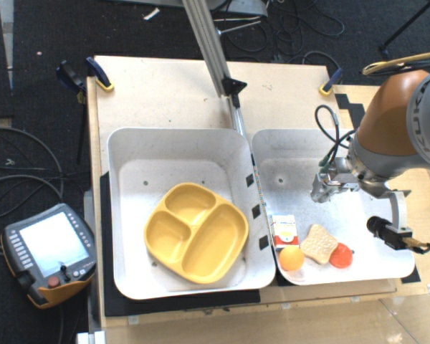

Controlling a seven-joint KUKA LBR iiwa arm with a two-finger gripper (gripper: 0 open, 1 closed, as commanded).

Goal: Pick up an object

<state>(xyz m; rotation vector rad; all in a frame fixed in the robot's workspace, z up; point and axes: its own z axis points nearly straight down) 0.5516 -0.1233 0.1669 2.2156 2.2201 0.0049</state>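
The right bin [387, 264] holds four small things at its near edge. An orange ball-like fruit [292, 258] lies at the near left corner, and just behind it, against the left wall, is a small white carton with red and yellow print [284, 228]. Beside the orange fruit lies a tan piece like toast [319, 243], and a red tomato-like piece [340, 257] touches the toast on its right. The left bin [129, 163] holds one yellow divided plate [196, 232] with three compartments; nothing lies in them. Further back in the right bin, the gripper [324, 190] hangs over the bare white floor, well apart from the four things. I cannot tell how far it is open, and nothing shows in its grasp
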